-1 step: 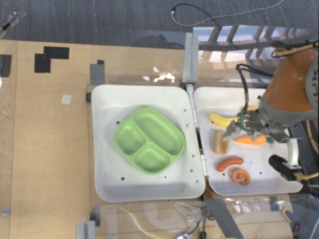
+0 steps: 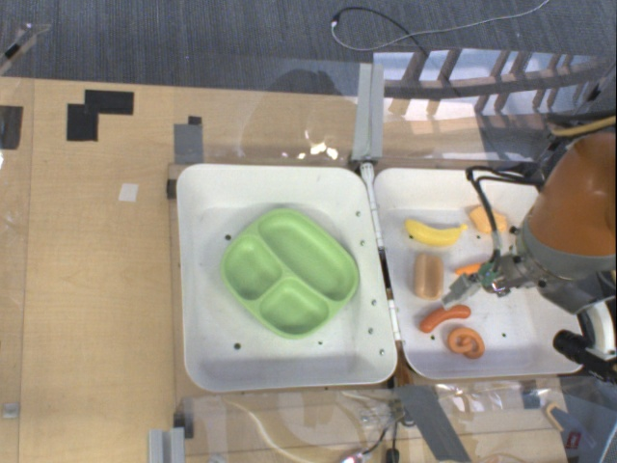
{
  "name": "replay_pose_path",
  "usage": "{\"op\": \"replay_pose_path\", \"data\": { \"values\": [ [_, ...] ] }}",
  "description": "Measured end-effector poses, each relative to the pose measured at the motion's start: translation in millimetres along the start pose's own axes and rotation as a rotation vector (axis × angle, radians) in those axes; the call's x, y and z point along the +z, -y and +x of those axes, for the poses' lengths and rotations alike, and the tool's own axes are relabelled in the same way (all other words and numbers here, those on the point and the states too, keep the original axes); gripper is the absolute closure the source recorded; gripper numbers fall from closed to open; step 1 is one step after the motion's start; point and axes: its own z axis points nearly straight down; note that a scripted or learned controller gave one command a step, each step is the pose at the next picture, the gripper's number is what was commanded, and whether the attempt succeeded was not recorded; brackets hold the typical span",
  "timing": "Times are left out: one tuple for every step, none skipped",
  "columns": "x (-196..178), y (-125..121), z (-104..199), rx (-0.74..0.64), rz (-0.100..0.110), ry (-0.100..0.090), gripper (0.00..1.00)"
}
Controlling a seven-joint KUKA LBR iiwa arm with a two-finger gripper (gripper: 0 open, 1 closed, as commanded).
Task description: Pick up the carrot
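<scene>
— Hazards, near first?
— Red sausage (image 2: 445, 316) just before carrot (image 2: 467, 270); tan roll (image 2: 428, 275) beside. Risks wrong pick.
— Claw?
— Gripper (image 2: 489, 280) at carrot's right end, in right bin (image 2: 535, 350). Released or clenched: cannot tell. Could nudge carrot aside.

The end effector (image 2: 469, 287) hovers over what looks like the carrot (image 2: 467, 270).

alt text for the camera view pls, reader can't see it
The arm's gripper hangs low in the right bin, among a banana, a tan roll, a carrot and other toy foods. The left bin holds a green divided plate.
</scene>
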Motion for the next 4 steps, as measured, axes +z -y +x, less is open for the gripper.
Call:
{"op": "replay_pose_path", "data": {
  "values": [
    [82,-25,-48,-0.159,-0.008,0.004,0.00],
    [83,-85,-101,-0.156,-0.012,0.004,0.00],
    [15,-96,-127,-0.185,-0.004,0.004,0.00],
    [84,-108,-130,-0.207,-0.006,0.006,0.00]
  ]
}}
